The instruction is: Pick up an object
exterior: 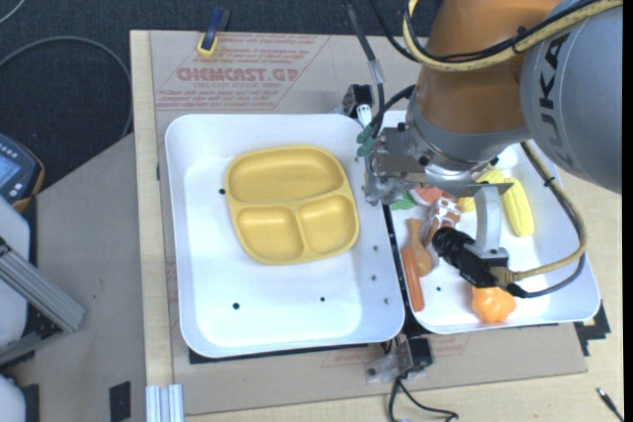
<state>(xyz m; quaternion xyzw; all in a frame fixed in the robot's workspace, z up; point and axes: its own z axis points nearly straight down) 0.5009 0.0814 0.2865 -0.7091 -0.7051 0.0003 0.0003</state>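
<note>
Pincer [427, 205] tips hidden among right bin [579, 296] clutter.

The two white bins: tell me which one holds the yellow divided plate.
The left bin holds the yellow divided plate. The right bin, under the arm, holds small toy foods instead, such as a corn cob and an orange piece.

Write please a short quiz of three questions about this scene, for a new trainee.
1. True or false: the yellow divided plate lies in the right bin.
2. How many compartments has the plate?
3. Which lies nearest the camera in the right bin: A) the yellow corn, B) the orange round fruit, C) the carrot?

Key: 1 false, it lies in the left bin; 2 three; 3 B.
</note>
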